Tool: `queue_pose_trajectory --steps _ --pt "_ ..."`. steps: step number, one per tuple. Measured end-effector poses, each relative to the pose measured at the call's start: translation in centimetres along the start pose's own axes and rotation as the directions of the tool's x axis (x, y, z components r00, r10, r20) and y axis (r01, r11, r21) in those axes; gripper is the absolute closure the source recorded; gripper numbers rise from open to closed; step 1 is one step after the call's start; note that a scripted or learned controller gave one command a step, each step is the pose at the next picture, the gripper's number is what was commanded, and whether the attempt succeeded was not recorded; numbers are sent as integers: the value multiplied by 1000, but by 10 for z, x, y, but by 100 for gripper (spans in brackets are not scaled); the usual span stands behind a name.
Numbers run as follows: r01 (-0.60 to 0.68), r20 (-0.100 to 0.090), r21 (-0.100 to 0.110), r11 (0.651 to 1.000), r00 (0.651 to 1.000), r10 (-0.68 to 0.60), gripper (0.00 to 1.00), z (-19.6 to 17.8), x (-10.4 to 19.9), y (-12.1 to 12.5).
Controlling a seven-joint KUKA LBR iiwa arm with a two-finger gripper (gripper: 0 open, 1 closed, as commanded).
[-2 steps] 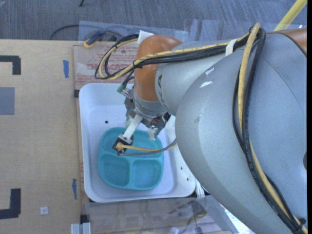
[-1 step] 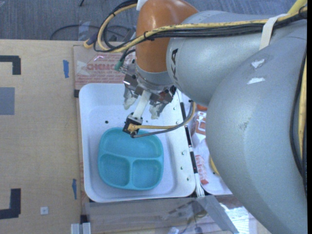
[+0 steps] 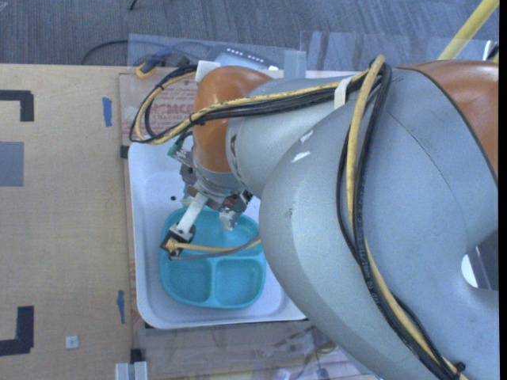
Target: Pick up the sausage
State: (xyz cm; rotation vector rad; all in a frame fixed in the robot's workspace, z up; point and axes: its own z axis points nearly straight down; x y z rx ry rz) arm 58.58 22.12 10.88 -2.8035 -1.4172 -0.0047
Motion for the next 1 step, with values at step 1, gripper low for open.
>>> queue_pose_trajectory --steps 1 --pt "-628 8 2 778 778 628 100 21 27 34"
